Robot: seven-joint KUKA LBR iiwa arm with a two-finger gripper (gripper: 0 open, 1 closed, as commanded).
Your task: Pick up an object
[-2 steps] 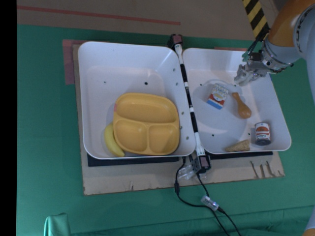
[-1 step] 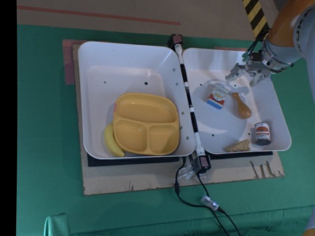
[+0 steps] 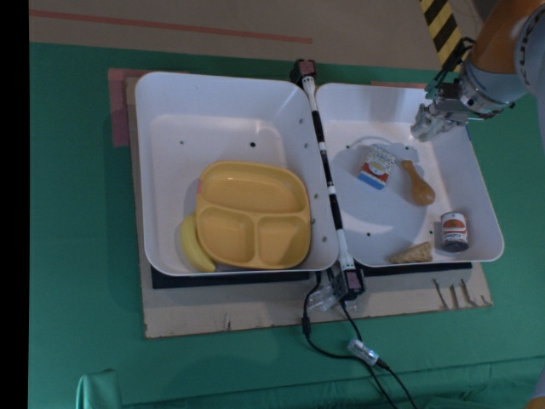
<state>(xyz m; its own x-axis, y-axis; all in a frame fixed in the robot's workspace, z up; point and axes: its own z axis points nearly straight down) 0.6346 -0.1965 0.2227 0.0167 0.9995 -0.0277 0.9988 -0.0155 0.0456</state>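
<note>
So the pick hasn't really started as far as I can judge. The gripper [image 3: 428, 124] hangs over the top right corner of the right bin [image 3: 477, 196], and there's nothing between its fingers that I can make out. Whether those fingers are spread or closed, honestly can't tell from this angle, it's too small and a bit blurry.

Closest candidates sit just below and to the left of the gripper: a small carton [image 3: 375, 166] with a red and blue label, and right beside it, more directly under the gripper, a brown drumstick [image 3: 417, 184]. Further down from the gripper, near the bin's lower edge, there's a little can [image 3: 454, 231] and a wedge of bread [image 3: 412, 253]. All of them lie flat on the bin floor, apart from the tool.

Way off to the gripper's left, in the left bin [image 3: 170, 109], a yellow tray [image 3: 253, 214] with a banana [image 3: 194, 245] tucked against its edge.

What's left: basically everything. Choose something, drop down, close, lift. My guess is the drumstick or carton is the easy reach.
</note>
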